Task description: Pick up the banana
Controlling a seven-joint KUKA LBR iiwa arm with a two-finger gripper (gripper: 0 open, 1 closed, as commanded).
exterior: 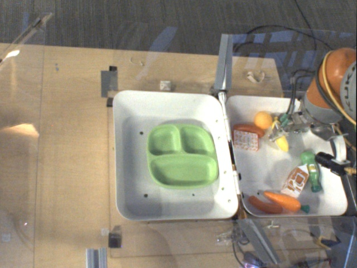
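Observation:
The banana (282, 144) is a small yellow piece in the right bin (334, 210), near that bin's upper middle. My gripper (280, 128) reaches in from the right and hangs right over the banana's upper end, hiding part of it. Whether it touches the banana cannot be made out from this slanted view. The grey arm with its orange band (334, 80) fills the bin's upper right corner.
Around the banana lie an orange ball (263, 119), a red and white packet (246, 138), a green bottle (311, 170), a small carton (296, 181), a carrot (282, 200) and a brown sausage (260, 205). The left bin (129, 166) holds a green divided plate (182, 154).

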